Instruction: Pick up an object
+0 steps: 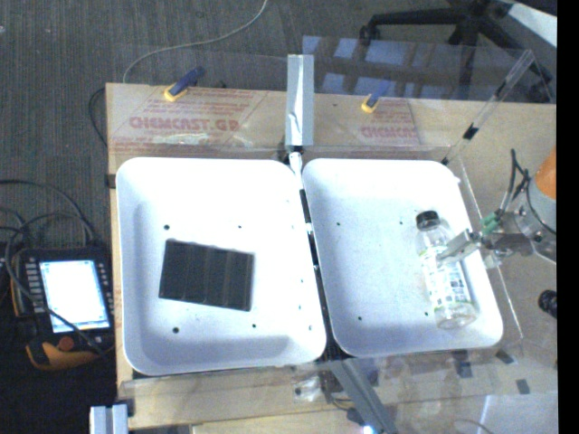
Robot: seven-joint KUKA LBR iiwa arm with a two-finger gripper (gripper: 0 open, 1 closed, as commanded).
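The gripper [463, 245] comes in from 3 o'clock, right over the clear bottle [448, 287], likely to grab it. I cannot tell if it is open or closed. The bottle lies flat at the right bin's [380, 177] 3 o'clock side. I count one bottle, one black pad [206, 276] and two bins

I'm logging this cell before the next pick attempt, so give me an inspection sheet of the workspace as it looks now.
Surface: bench bearing left bin and right bin side by side.
Job's things: dark flat rectangular pad lying in the left bin; clear bottle with a black cap lying in the right bin near its right wall.
Clutter: two blue-and-yellow clips at the bench's far edge.
Grippers: gripper at the right bin's right edge, over the bottle; finger state unclear.
Cables: thin cable on the floor; dark cables at left.
Surroundings: handheld pendant with lit screen; chair base.
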